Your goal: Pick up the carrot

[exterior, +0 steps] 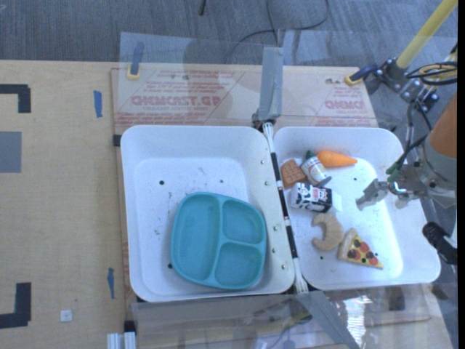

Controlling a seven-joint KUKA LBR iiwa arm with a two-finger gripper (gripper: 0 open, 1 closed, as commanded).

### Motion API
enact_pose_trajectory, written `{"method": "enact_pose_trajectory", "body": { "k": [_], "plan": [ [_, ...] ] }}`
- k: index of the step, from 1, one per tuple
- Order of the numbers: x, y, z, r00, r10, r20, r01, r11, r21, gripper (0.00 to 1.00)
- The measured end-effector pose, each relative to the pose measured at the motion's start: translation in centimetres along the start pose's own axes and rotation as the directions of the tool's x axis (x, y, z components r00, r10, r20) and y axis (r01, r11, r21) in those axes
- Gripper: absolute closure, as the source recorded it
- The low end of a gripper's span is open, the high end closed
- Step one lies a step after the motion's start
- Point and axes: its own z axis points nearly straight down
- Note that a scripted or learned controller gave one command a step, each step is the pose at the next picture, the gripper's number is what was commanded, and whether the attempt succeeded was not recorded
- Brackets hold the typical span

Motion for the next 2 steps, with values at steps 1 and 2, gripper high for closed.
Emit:
{"method": "enact_pose_trajectory", "body": {
  "k": [1,2],
  "plan": [
    [2.0,10.0,6.6,0.999,0.032,0.002,-0.032,0.999,-0.004,0.0],
    [2.1,15.0,9.5,0.999,-0.032,0.009,0.032,0.999,-0.007,0.0]
  ]
}}
